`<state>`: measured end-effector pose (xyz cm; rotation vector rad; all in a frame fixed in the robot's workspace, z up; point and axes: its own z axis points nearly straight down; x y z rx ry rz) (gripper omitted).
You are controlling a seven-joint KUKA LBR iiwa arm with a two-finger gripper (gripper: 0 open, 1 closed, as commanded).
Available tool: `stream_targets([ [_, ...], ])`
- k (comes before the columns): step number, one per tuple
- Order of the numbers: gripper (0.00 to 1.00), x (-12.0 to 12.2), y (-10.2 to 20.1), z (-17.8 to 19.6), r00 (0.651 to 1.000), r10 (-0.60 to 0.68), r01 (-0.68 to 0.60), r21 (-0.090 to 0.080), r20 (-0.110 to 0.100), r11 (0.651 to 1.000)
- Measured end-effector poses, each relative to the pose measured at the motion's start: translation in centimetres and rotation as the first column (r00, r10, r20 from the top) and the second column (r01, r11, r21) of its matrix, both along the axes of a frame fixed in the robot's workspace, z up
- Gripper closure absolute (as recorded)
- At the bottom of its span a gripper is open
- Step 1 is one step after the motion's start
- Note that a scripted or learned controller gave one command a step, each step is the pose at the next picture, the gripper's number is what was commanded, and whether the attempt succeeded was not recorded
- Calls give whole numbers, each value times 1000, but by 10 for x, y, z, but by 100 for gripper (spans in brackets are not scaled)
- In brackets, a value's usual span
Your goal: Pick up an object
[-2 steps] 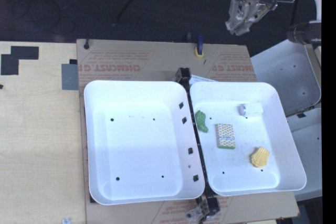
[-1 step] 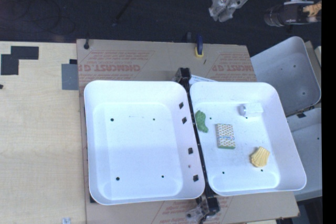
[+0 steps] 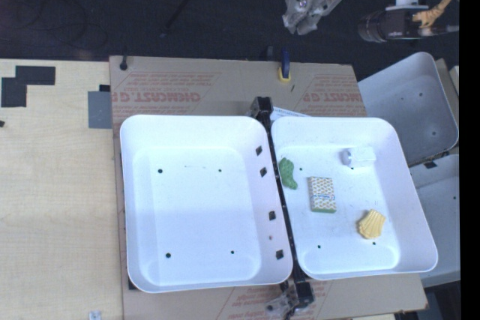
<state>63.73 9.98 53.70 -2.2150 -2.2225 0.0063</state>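
Right bin (image 3: pixel 409 183) holds four items: leaf-like piece (image 3: pixel 287 173) by divider, packet (image 3: pixel 322 194) centre, wedge (image 3: pixel 371 224) right-front, possibly cap (image 3: pixel 358 156) behind
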Motion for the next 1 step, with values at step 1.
stream_targets([
  [1, 100, -77, 58, 2, 1000, 5, -5, 2, 1, 1000],
])
